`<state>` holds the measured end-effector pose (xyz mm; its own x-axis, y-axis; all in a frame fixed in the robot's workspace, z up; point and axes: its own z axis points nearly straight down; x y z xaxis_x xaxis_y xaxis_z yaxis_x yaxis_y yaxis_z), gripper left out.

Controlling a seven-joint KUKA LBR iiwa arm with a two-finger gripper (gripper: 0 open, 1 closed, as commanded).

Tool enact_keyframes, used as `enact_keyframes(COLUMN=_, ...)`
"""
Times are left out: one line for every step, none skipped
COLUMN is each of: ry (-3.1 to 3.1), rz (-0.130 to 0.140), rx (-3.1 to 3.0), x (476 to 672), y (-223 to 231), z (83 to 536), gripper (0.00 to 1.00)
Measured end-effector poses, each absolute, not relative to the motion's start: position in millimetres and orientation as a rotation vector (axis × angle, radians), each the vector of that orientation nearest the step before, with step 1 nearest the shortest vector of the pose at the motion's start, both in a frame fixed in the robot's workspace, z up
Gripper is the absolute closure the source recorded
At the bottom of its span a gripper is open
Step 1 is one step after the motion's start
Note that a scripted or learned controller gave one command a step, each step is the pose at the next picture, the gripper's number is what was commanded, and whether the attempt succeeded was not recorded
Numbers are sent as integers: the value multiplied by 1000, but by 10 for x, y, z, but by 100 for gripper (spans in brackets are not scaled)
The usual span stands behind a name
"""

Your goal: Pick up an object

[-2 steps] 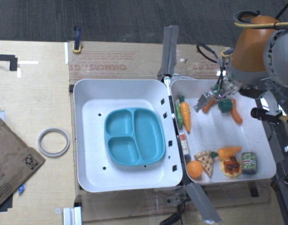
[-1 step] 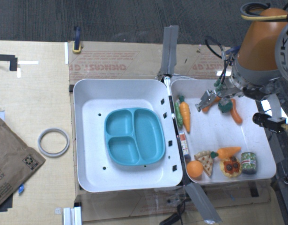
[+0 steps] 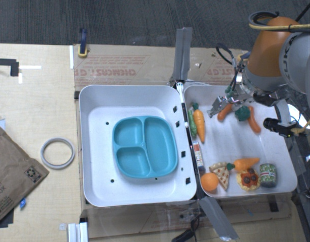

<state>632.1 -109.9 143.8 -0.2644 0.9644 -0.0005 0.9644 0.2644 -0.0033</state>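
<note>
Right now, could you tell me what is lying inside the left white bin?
The left white bin holds a teal divided plate lying flat near its middle, with three compartments showing bare. The bin floor directly beneath the plate is covered, so anything under it cannot be seen.

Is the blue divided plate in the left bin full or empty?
Empty. All three compartments of the blue divided plate show only bare blue surface. The toy food lies in the right bin, not on it.
</note>
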Motion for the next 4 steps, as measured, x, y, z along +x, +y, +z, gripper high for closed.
enact_keyframes(ry=-2603, rz=-15, rx=-1799, x=6663, y=-1436, z=1042, gripper=0)
enact_keyframes(ry=-2557, rz=0, rx=-1829, x=6595, y=-1791, z=918, gripper=0)
enact_keyframes(ry=-2558, rz=4, rx=-1826, x=6595, y=-1795, z=988, gripper=100)
enact_keyframes(ry=-2559, rz=3, rx=-1826, x=6598, y=-1794, z=992, gripper=0)
